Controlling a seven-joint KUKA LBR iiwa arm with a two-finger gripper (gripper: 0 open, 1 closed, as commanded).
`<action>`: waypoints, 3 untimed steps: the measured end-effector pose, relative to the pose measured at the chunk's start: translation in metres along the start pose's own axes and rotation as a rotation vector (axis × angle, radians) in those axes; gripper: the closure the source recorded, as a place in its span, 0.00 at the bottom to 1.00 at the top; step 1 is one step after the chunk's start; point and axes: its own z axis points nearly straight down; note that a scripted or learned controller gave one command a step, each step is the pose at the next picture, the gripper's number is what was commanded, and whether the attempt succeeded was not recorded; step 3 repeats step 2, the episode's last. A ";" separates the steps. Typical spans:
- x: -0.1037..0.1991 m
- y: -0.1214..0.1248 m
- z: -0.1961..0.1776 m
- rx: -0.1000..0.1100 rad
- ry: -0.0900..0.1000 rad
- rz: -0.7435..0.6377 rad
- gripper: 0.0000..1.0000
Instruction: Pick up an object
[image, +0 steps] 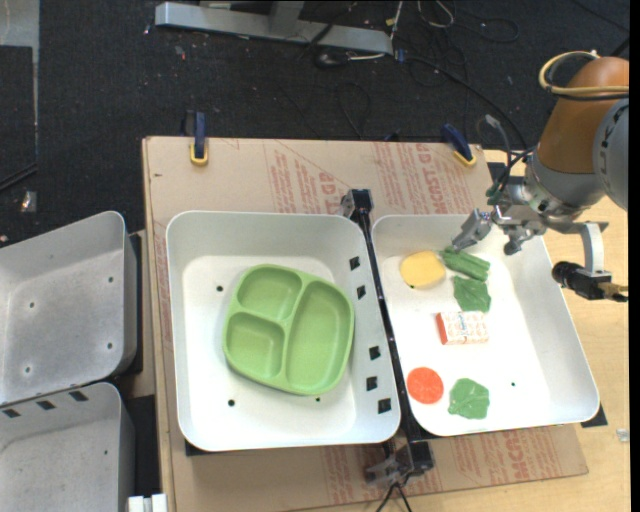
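Green pod (466, 265) in right bin (560, 330), claw (492, 232) spread wide just above it, grasping nothing

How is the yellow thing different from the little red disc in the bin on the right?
The yellow piece is bigger and paler than the red disc. The yellow piece lies at the far end of the right bin, close to the gripper; the red disc lies at the near end. Both are roundish and near the bin's left wall.

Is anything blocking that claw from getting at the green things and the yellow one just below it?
Nothing visible does. The claw hangs at the far end of the right bin, just above the long green piece, with the yellow disc beside it. The space between them looks open.
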 end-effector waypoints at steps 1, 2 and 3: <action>-0.004 0.007 0.059 -0.001 0.000 -0.002 0.00; -0.004 0.010 0.079 -0.009 -0.004 -0.003 0.00; -0.004 0.010 0.079 -0.009 -0.004 -0.003 0.00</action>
